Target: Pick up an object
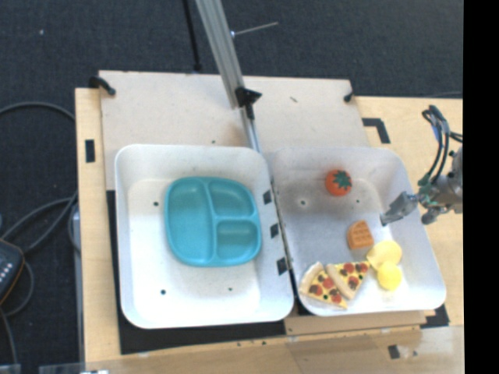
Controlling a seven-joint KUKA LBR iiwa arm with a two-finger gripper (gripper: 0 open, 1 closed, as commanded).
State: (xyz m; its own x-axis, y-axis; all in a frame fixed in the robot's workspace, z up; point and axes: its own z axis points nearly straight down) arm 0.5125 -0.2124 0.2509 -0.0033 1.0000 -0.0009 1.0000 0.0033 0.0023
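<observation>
Where right bin (405,179) ends, gripper (409,207) low.

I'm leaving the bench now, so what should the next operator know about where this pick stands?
End effector: at the right bin's right edge, above the floor; nothing visibly held.
Right bin: tomato near the back, orange cracker mid-right, two yellow pieces beside it, pizza slices at the front.
Left bin: blue divided plate.
Done: nothing picked.
Left: descend, grasp an item, lift. The cracker and yellow pieces look closest.
</observation>
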